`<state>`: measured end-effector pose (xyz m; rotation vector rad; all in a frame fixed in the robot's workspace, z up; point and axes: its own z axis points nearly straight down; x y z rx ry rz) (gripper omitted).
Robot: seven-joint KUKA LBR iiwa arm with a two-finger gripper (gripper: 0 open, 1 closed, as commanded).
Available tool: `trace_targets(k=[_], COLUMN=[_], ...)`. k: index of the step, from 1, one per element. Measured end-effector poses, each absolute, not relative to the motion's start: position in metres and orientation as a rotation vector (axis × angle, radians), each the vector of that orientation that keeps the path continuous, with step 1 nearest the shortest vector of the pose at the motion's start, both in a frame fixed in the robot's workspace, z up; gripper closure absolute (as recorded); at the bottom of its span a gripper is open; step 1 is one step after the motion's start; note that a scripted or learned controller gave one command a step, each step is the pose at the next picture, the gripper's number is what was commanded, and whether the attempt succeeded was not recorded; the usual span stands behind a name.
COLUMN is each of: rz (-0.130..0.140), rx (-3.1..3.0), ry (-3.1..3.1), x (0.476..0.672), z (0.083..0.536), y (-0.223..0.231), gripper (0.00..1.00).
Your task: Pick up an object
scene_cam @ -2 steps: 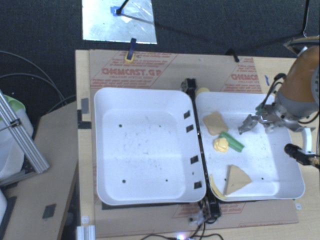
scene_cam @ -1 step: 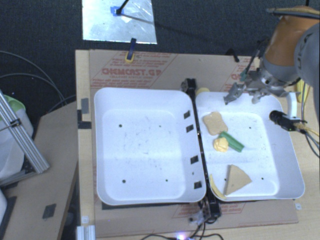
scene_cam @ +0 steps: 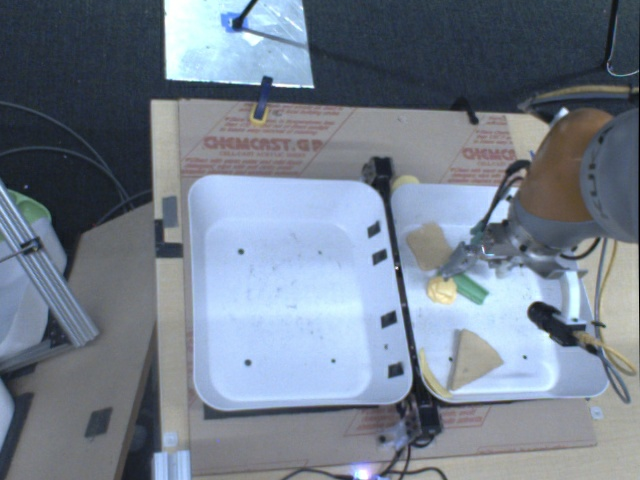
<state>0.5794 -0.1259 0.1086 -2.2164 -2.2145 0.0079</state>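
Dark carpet surrounds the cardboard-covered bench point(scene_cam: 330, 133) where my two white bins sit side by side, and my claw point(scene_cam: 462, 260) hangs low in the right bin point(scene_cam: 520, 373), just above the yellow lump point(scene_cam: 441, 290) and the green piece point(scene_cam: 470, 291) touching it; whether it is wide or narrow I cannot tell from this slant. To do this well I judge I should settle straight down over the yellow lump, clear of the green piece, before closing. That bin also holds a tan slab point(scene_cam: 428, 245) near the divider and a tan wedge point(scene_cam: 472, 357) toward the front, while the left bin point(scene_cam: 290, 298) shows bare white floor.
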Motion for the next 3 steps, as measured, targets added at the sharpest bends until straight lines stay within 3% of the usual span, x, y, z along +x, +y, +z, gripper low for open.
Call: trace_targets(k=[1, 2, 3], rz=[0.004, 0.001, -0.004], rx=[-2.225, -2.224, -2.222], ry=[-2.213, -2.219, -2.225], x=[0.487, 0.486, 0.488], z=[0.131, 0.082, 0.095], y=[-0.152, -0.204, -0.202], gripper=[0.0, 0.0, 1.0])
